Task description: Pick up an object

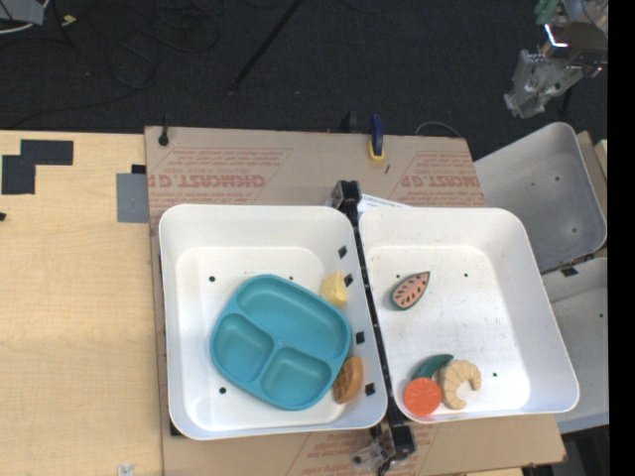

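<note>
Cardboard-lined bench (258, 167) bears both bins; we find the gripper (541, 77) at upper right, its state indeterminate; approach pending; next, descend upon the croissant (460, 381).

You see the gripper (556, 62) only as a pale, blurred shape at the top right, against dark floor; you cannot tell whether its fingers are open or shut, and the arm above it is cut off by the frame. The green piece (433, 365) in the right bin (541, 296) is mostly hidden behind the orange disc (423, 397) and the croissant (459, 381), so you cannot tell what it is. The blue tray (281, 340) covers part of the yellow piece (334, 289) and of the brown piece (348, 379), both too small to name. The clamp (385, 454) at the bottom edge is cut off.
</note>
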You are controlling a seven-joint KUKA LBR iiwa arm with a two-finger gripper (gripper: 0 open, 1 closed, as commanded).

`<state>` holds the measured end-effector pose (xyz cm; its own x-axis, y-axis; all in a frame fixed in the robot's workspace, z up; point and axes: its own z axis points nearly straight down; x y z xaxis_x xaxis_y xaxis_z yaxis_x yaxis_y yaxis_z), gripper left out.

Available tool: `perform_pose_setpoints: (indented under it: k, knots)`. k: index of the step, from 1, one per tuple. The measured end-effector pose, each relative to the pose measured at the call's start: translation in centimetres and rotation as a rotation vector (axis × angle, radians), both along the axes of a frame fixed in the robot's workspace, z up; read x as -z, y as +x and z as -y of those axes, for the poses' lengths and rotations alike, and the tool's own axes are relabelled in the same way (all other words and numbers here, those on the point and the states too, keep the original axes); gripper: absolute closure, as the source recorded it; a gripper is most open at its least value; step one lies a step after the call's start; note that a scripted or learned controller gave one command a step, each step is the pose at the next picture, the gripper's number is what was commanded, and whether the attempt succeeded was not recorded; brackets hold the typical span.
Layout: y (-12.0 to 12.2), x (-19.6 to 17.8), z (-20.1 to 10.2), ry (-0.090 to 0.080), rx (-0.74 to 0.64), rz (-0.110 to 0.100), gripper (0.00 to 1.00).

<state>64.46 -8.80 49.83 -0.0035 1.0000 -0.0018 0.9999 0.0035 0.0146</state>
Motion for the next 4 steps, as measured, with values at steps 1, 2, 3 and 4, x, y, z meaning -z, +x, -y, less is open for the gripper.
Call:
perform_pose_setpoints:
  k: [1,2,3,4]
  knots:
    - [-7.0,8.1,-11.3,0.004,-0.007,-0.026,1.00]
    - [-9.4,3.8,-22.2,0.005,-0.010,-0.015,1.00]
    - [-10.5,-4.4,-29.2,0.005,-0.005,-0.010,1.00]
    - [-17.3,8.7,-33.2,-0.005,-0.003,-0.032,1.00]
